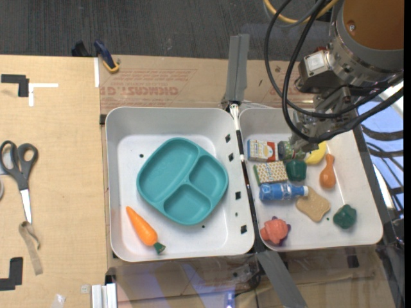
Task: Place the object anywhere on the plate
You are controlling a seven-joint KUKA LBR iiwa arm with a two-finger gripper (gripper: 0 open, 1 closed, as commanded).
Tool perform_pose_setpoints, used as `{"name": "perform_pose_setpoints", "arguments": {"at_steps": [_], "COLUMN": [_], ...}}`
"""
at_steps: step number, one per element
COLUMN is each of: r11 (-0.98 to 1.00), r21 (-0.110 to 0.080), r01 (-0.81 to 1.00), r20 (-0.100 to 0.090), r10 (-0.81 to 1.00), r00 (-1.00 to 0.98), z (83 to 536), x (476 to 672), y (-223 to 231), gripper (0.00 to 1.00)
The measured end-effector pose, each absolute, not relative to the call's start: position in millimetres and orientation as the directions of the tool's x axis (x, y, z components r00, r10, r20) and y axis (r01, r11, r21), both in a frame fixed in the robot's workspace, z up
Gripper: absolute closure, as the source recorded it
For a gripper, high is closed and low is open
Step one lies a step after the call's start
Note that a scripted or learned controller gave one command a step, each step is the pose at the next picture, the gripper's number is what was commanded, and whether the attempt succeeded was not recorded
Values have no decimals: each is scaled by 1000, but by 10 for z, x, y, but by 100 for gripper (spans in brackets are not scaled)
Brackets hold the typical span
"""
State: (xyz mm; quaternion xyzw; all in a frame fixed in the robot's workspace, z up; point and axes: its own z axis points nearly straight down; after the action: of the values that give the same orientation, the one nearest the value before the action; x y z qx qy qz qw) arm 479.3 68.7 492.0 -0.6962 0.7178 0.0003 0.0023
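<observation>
The plate (183, 181) lies mid-left bin (122, 127), a carrot (143, 228) at its seven o'clock. In the right bin (366, 236), a bottle (282, 192) sits centre: carton (261, 149) at eleven, box (270, 171) just above, banana (315, 154) at one, toast (313, 206) at four, broccoli (345, 217) beyond. Scissors (19, 172) lie on the bench (51, 236), at the bins' nine o'clock.

Lying across the top, dark grey carpeted floor (160, 15). Spreading over the left, a pale wooden desk (58, 172) carrying scissors (19, 172) and black tape marks (16, 85). Showing behind the bins, brown cardboard (160, 85) with reversed red lettering.
</observation>
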Motion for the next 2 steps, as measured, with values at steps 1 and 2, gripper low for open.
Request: {"name": "perform_pose_setpoints", "arguments": {"at_steps": [1,2], "r11": [55,-32], "r21": [-2,-2], "r01": [-998,-999], "r20": [-3,-3], "r10": [-998,-999], "r00": [-55,32], "z": [4911,4907], "x": [5291,5647], "y": [-165,-872], "gripper": [100,100]}}
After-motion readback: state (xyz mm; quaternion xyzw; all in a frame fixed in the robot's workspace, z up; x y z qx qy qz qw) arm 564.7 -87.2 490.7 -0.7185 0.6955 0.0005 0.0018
